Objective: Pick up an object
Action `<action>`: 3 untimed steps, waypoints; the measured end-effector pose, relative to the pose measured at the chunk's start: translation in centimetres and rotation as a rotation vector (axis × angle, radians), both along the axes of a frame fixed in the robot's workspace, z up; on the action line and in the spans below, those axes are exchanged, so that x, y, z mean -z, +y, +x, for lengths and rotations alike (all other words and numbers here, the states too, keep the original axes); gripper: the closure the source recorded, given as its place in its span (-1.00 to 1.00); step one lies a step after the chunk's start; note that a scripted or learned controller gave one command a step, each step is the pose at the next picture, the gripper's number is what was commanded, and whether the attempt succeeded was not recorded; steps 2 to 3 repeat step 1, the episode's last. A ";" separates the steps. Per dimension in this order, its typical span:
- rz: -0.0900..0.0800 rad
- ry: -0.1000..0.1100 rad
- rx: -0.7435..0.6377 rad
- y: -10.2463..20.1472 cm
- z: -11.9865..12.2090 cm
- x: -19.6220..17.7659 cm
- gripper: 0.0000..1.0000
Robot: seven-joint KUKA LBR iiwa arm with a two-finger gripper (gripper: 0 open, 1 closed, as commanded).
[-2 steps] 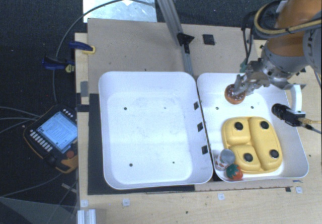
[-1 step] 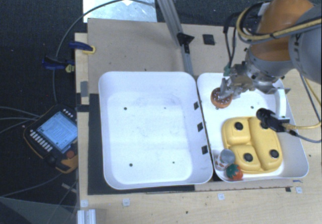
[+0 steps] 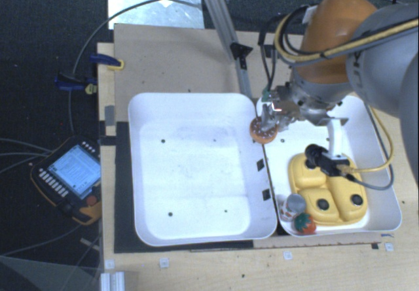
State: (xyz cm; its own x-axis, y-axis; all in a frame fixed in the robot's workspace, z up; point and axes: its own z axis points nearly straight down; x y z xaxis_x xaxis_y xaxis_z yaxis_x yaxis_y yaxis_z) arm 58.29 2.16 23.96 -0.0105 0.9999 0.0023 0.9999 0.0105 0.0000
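Observation:
My gripper point(image 3: 266, 119) hangs over the left rim of the right bin point(image 3: 383, 152), at the gap between the two bins. Its fingers point(image 3: 268, 112) point down and are shut on a small round brown thing point(image 3: 263, 133) with a pale ring on top, which hangs just below them. On the right bin's floor lies a large yellow plastic toy point(image 3: 327, 191) with dark knobs. In that bin's near left corner stand a small grey cup point(image 3: 294, 204) and a red and green piece point(image 3: 303, 222).
The left bin point(image 3: 141, 152) sits beside the right one, a narrow strip of bench between them. A metal pole point(image 3: 219, 15) slants in from the back. A handheld pendant point(image 3: 69, 175) lies left of the bench.

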 end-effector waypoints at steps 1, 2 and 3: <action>0.000 0.001 0.001 4.5 -2.4 0.0 1.00; 0.000 0.001 0.001 4.5 -2.4 0.0 1.00; 0.000 0.001 0.001 4.5 -2.4 0.0 1.00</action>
